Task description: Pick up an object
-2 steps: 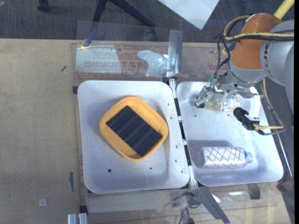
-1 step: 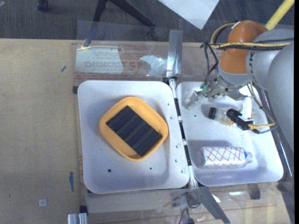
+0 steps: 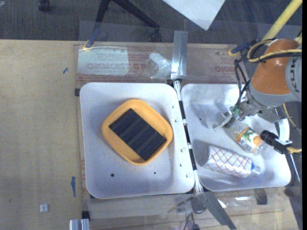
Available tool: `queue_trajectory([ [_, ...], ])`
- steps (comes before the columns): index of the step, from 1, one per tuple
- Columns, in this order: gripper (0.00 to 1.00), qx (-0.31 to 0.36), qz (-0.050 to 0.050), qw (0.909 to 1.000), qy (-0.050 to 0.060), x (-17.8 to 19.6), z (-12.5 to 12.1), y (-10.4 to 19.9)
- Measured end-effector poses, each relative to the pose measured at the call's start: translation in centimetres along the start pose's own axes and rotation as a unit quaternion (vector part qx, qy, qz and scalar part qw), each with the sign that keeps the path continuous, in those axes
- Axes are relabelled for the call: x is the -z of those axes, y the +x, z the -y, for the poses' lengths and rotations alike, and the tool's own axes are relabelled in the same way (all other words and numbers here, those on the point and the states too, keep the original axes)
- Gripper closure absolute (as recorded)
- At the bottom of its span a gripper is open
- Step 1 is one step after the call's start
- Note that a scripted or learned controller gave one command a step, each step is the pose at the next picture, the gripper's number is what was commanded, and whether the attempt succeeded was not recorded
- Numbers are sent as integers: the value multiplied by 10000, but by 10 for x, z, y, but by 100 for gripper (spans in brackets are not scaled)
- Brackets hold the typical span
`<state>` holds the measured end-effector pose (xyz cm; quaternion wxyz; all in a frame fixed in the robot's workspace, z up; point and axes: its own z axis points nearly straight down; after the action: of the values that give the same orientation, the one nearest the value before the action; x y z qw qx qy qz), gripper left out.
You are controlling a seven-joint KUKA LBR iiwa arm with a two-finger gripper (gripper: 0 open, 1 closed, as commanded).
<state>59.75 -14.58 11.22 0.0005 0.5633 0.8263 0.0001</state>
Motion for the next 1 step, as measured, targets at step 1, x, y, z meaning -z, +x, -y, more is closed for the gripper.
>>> queue_trajectory([
  [1,0,-318,13,9995,-21,-25,-29,-32],
])
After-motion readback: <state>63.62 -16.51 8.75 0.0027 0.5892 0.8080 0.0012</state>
